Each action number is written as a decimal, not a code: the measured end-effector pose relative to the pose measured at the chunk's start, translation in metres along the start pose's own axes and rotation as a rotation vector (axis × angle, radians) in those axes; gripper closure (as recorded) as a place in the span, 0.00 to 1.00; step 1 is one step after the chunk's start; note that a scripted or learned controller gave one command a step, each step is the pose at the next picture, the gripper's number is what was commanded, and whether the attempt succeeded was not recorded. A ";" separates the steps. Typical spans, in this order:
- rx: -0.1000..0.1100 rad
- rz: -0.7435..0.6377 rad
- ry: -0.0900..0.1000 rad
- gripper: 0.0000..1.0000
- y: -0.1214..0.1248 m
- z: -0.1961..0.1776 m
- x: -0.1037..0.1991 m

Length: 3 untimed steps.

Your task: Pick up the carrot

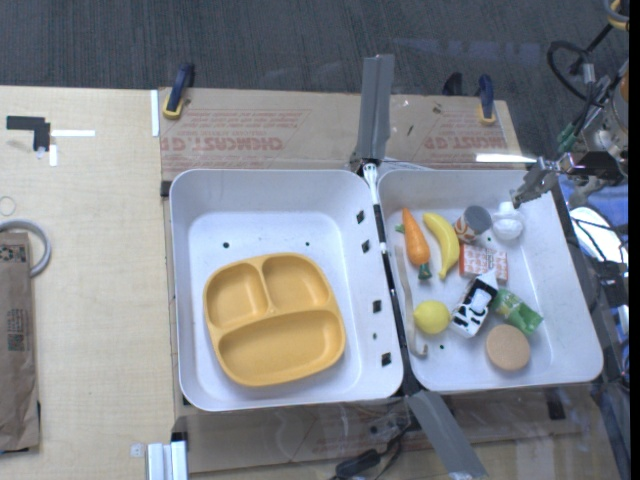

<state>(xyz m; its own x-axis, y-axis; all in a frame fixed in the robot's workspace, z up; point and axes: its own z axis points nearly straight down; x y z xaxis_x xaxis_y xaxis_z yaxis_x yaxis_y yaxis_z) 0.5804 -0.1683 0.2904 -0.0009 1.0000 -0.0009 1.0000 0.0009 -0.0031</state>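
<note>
The carrot [414, 236] is orange with a small green top and lies lengthwise in the left part of the right bin [575, 298], touching nothing but the bin floor. A yellow banana [443, 243] lies just right of it. My gripper [524, 194] hangs over the right bin's far right corner, well to the right of the carrot and apart from it. Nothing shows in the gripper. The arm behind it runs off the right edge of the camera view.
The right bin also holds a lemon [431, 316], a black-and-white pack [472, 308], a red-and-white packet [482, 260], a green packet [518, 311], a tan disc [508, 348], a grey piece [478, 218] and a white cup [508, 228]. A yellow divided plate [275, 316] lies in the left bin [200, 218].
</note>
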 end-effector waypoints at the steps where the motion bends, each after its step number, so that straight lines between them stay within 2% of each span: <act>1: 0.001 0.079 0.000 0.00 -0.038 0.052 0.039; 2: 0.000 -0.298 0.001 0.00 -0.103 0.100 0.097; 3: -0.004 -0.495 -0.001 0.00 -0.047 0.086 0.090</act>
<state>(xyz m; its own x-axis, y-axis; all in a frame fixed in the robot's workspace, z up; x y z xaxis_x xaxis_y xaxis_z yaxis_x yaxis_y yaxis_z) 0.5328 -0.0784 0.2039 -0.4762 0.8794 -0.0012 0.8794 0.4762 0.0002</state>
